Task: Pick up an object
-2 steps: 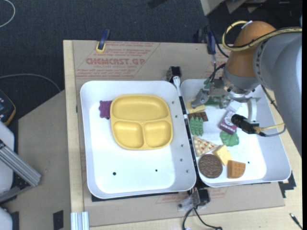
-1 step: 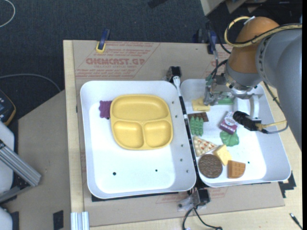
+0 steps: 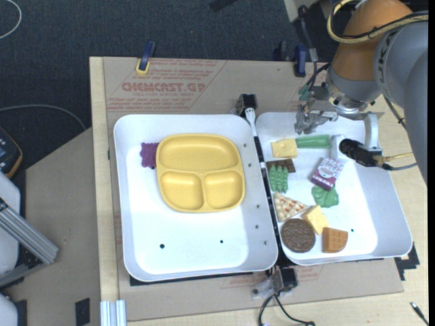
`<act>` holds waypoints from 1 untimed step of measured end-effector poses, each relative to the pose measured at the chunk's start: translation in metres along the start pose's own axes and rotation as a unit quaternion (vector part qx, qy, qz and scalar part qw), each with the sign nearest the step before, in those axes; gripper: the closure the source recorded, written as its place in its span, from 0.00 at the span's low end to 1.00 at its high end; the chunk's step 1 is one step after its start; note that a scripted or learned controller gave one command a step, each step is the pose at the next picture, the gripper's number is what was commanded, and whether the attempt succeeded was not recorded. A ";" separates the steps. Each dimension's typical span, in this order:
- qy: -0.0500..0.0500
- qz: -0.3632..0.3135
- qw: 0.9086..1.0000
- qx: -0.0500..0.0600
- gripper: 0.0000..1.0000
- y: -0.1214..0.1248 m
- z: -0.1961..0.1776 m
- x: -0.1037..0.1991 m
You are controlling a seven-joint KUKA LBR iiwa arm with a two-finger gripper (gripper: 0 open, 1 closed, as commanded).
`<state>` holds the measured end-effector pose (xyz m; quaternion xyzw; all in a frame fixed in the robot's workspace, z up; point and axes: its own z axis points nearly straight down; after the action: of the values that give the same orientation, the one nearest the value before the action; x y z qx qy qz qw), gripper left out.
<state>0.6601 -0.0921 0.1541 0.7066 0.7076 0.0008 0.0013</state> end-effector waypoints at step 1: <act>0.000 0.000 1.000 0.001 1.00 0.000 -0.041 0.008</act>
<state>0.6595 -0.0840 0.1953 0.7067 0.7075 0.0002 0.0006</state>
